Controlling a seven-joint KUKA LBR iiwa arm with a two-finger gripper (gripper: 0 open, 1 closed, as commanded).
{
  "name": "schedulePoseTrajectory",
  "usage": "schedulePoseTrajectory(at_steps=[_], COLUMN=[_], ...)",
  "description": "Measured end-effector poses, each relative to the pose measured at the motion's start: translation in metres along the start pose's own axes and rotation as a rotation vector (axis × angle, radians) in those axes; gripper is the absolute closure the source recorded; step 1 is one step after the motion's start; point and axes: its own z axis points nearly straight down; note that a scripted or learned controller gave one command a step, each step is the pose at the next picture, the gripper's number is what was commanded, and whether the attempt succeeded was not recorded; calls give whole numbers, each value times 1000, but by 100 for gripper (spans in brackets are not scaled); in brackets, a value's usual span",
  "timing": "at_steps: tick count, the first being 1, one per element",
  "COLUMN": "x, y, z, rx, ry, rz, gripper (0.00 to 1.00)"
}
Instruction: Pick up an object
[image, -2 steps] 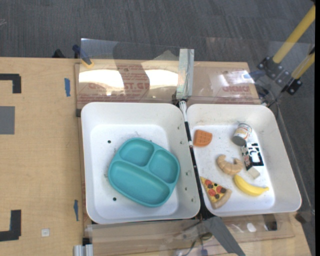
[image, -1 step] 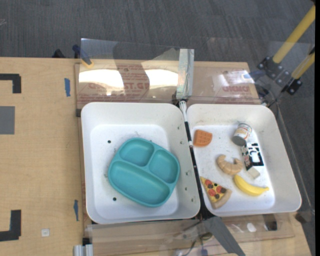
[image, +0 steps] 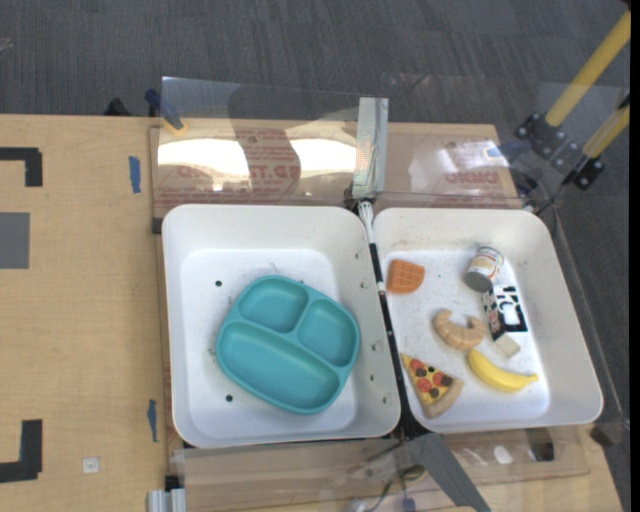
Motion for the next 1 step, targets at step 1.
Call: schedulePoseTrajectory(at_steps=[1], x=[1], y=[-3], z=[-13], rx=[-3], ry=[2], rz=[359], gripper=[100])
